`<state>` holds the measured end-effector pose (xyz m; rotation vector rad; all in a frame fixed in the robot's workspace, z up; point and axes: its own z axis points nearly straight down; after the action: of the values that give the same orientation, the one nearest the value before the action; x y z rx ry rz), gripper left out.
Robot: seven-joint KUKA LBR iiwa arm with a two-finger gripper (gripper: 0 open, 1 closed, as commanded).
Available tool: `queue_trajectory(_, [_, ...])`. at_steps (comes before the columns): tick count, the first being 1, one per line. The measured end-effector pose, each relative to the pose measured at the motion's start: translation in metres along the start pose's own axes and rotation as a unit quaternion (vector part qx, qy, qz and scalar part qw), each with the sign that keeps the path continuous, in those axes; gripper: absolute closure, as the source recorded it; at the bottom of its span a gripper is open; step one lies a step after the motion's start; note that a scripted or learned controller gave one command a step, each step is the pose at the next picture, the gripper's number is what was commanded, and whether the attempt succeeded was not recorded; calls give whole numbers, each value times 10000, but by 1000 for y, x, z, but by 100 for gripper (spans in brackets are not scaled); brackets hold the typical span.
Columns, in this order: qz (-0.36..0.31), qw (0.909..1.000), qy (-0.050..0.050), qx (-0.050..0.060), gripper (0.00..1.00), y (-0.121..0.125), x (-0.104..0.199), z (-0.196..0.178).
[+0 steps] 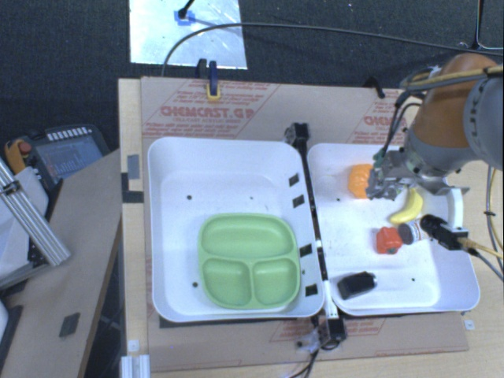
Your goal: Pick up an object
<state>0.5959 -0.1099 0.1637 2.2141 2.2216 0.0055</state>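
A: We see two white bins; the left bin [169, 211] carries a pale green divided tray [250, 260].

B: We count four colours in the right bin [453, 290]: an orange ball [359, 180], a yellow banana [409, 205], a red-orange piece [388, 240] and a flat black block [356, 284].

A: We note the arm [461, 116], grey with an orange band, over a tan table [260, 105] printed with red lettering.

B: We add dark speckled flooring [63, 46] and a silvery sheet [187, 20].

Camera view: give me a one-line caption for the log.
Tool low in the right bin beside an orange ball and a banana; green divided plate in the left bin.
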Motion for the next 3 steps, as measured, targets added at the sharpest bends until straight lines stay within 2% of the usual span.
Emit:
queue_trajectory(2, [-11, 10000, 0, -5, 100, 3, 10, -96])
queue_trajectory(3, [-23, 10000, 14, 23, 100, -16, 56, -99])
